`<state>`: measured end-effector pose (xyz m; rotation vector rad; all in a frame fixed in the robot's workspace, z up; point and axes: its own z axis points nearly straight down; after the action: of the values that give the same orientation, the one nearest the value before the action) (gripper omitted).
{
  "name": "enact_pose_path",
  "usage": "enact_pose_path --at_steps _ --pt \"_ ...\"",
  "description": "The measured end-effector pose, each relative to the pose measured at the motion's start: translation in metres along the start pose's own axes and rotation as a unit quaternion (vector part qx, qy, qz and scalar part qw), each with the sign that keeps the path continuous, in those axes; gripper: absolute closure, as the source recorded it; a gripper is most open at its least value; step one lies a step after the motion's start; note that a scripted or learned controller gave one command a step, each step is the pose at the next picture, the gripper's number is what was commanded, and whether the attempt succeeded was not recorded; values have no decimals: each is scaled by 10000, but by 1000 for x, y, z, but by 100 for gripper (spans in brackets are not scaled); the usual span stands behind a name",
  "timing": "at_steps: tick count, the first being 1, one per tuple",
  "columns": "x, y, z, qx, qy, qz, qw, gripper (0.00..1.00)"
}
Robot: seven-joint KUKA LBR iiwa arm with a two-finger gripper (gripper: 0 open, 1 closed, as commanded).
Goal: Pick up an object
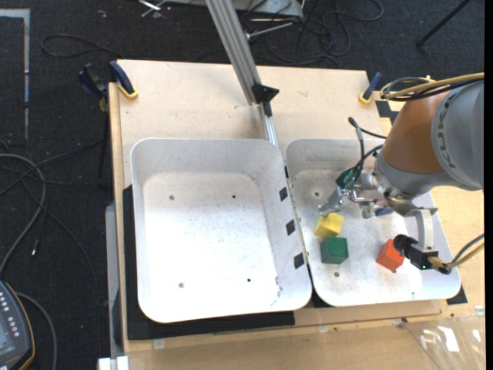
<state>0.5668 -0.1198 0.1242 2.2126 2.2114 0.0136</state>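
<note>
Bulk of the grey arm with its orange band covers the upper right corner of the right-hand shallow white bin, and the arm itself is cut off by the picture's right edge. Below the wrist, the two-finger gripper is a small tangle of metal and cable over the bin floor, too cluttered to make out; whether it is released or clenched cannot be told, and nothing can be seen gripped in it. Just beneath and slightly left of it lies a small yellow block, tilted, very close to the gripper's tip though contact is unclear. Touching or just beside the yellow block's lower edge sits a dark green cube. Further right, near the bin's lower right corner, rests an orange-red block, partly overlapped by a black fitting with a cable. The left-hand shallow white bin lies alongside, its rim meeting the right bin's. A slanted aluminium pole descends to the seam between the two bins.
</note>
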Motion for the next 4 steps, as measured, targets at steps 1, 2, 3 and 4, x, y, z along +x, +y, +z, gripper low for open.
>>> enact_pose_path --at_steps 1,2,3,4 --pt "-10 -41 10 -34 -14 -21 10000 0" --pt "15 -69 17 -77 -18 12 10000 0" --pt "16 -76 27 57 16 -7 10000 0" --pt "4 -22 28 54 7 -18 10000 0"
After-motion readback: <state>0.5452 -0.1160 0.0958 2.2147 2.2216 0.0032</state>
